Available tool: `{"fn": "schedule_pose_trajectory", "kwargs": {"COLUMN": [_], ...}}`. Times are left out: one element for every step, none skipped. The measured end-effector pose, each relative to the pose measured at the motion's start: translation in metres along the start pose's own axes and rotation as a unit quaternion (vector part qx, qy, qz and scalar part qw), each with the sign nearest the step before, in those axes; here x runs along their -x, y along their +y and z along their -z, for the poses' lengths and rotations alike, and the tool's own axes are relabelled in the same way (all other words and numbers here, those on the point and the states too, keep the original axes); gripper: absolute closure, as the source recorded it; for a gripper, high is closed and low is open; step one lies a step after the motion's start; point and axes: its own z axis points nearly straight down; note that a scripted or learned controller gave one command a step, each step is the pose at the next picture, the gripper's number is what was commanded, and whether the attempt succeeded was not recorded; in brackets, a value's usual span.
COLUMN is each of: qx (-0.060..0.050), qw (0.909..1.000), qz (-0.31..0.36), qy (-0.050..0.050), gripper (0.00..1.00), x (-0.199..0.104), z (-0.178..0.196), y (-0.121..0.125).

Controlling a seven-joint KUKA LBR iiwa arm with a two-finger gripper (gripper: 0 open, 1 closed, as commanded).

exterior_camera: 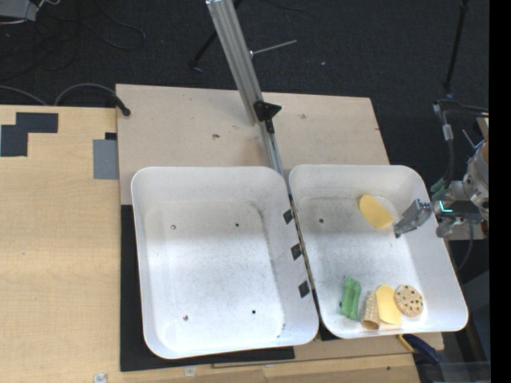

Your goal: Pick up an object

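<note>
In the right bin (335, 186) a yellow rounded object (374, 211) lies near the far right side. My gripper (410, 217) hangs just right of it, close to the bin's right wall, and nothing shows in its grasp. At the bin's front right corner lie a green block (350, 298), a tan cone-shaped piece (371, 316), a yellow piece (387, 304) and a round cookie with dark spots (409, 300), all close together.
The left bin (160, 206) stands beside the right one, with black clips (294, 250) along the shared wall. A slanted aluminium rail (239, 58) rises behind the bins. The wrist and its cables (461, 206) sit off the right bin's rim.
</note>
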Motion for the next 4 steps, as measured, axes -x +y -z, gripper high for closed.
{"fn": "schedule_pose_trajectory", "kwargs": {"qx": [0.002,-0.001,-0.001,-0.001], "qw": [1.0,1.0,1.0,1.0], "qz": [-0.001,0.0,0.0,-0.001], "qy": [0.0,0.0,0.001,0.001], "gripper": [0.0,0.0,0.0,0.0], "x": [0.0,-0.004,-0.002,-0.006], "z": [0.002,-0.058,-0.118,-0.181], "y": [0.0,-0.007,-0.017,-0.022]}}
